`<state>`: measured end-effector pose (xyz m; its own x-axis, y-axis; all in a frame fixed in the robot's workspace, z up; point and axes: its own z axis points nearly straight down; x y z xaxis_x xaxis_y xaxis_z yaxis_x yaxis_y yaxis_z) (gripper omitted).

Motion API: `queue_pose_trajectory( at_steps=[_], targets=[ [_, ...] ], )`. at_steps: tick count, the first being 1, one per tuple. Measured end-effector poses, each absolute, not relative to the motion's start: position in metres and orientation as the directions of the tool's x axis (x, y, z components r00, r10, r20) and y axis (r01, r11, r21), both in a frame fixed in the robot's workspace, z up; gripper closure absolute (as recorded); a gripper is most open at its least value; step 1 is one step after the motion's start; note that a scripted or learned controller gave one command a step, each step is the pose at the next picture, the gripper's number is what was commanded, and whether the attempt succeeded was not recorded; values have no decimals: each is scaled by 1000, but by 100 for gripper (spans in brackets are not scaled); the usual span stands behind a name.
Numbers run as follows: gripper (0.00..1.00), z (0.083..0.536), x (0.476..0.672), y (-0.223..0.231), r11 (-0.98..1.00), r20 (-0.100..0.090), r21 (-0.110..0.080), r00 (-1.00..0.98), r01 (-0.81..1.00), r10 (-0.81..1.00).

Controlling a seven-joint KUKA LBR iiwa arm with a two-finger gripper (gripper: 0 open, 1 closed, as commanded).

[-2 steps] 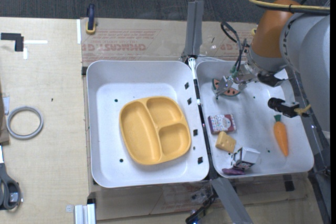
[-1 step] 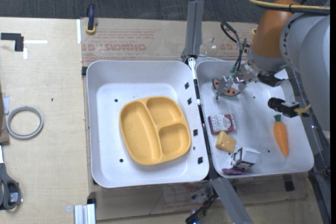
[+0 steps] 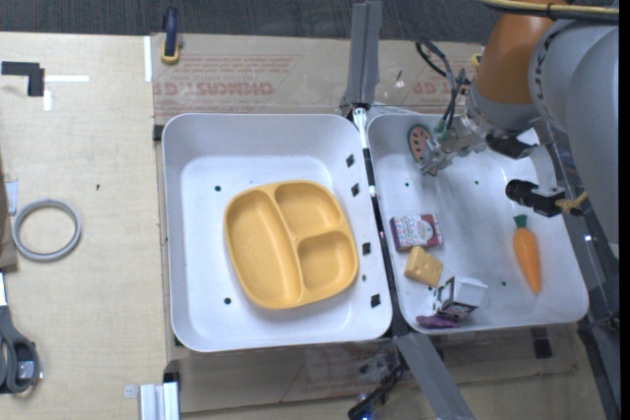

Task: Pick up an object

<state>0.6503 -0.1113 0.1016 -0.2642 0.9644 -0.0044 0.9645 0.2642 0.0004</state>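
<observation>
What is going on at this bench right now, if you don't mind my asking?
The arm's end effector is down at the far end of the right bin, at a small round reddish item. A carrot, cheese wedge and small packet lie loose there. The left bin holds a yellow divided plate.

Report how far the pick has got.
Done: the gripper is down in the right bin, at the watermelon slice in its far left corner. In hand: nothing visibly lifted; the grasp can't be confirmed. Left: securing and raising an object. The carrot, cheese and pink packet lie untouched.
</observation>
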Motion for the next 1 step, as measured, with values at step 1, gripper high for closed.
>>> queue_pose_trajectory(
  at_steps=[1],
  targets=[
    [100,218,602,-51,195,-1,-1,-195,981,981]
  ],
)
